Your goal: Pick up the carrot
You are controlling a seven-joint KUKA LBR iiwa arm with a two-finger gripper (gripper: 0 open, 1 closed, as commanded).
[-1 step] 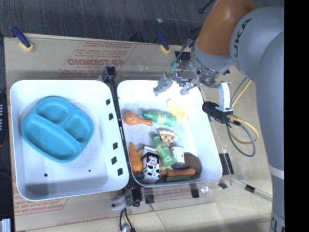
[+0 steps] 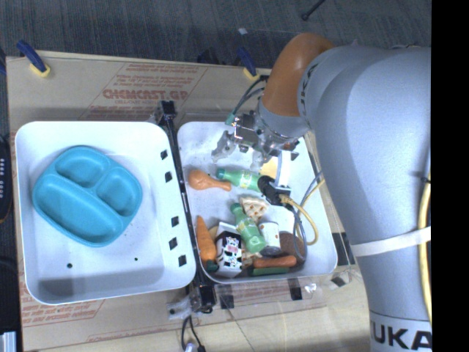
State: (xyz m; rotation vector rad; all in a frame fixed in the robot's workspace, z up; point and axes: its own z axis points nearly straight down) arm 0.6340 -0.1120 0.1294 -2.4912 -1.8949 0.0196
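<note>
Camera view

Gripper (image 2: 236,147): poised at the far end of the right bin (image 2: 322,259); the fingers look spread, with nothing between them.

Carrot (image 2: 205,239): toward the camera from the gripper and a little to its left, against the bin's left wall, well apart from the fingers.

Long axis: runs nearly along that wall, tip pointing away from the camera.

Between them: a drumstick-like toy (image 2: 207,180) and a green bottle (image 2: 239,177).

Judgement: the gripper probably needs to travel toward the near end, then turn its fingers across the carrot's length.
</note>
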